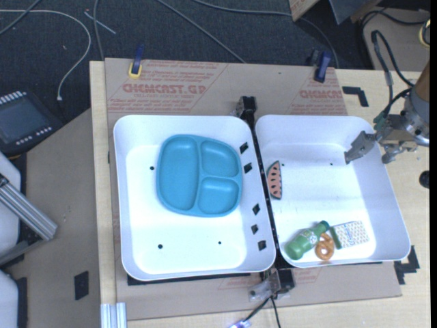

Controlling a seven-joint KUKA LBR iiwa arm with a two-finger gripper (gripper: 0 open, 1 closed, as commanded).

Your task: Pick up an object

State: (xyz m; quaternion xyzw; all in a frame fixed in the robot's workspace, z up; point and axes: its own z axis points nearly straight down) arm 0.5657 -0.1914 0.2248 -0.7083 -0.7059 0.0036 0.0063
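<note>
1. Camera view: the gripper (374, 149) hangs released at the right bin's (300, 130) 2 o'clock edge, grasping nothing.
2. Nothing is picked yet; the toys (324, 239) lie at 6 o'clock, the melon slice (274, 180) at 9 o'clock.

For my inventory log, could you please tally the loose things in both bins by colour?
Blue: 1, the divided plate
Red: 1, the watermelon slice
Green: 1, the green bottle
Orange: 1, the pretzel
White patterned: 1, the packet
Total: 5
</note>
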